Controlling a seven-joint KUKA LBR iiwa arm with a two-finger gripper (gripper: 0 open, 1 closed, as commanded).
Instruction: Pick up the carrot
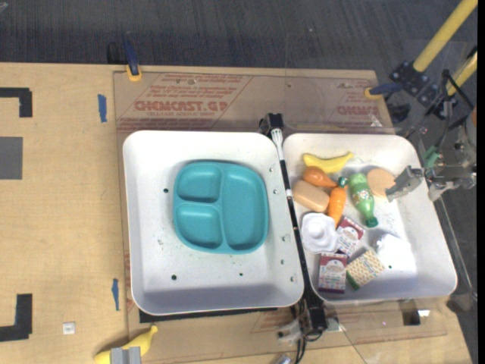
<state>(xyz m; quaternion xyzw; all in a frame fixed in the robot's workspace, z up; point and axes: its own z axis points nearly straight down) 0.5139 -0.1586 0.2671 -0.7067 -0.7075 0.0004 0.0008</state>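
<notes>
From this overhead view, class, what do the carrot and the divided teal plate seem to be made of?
Carrot: probably toy plastic; its orange is uniform and smooth, with a faint sheen.
Teal plate: likely moulded plastic; one even colour, rounded compartment ridges, soft matte-to-satin highlights. Neither can be confirmed from the look alone.

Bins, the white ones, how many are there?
2. The left bin holds a teal plate. The right bin holds the carrot, a banana and other toys; some may be hidden in the pile.
</notes>
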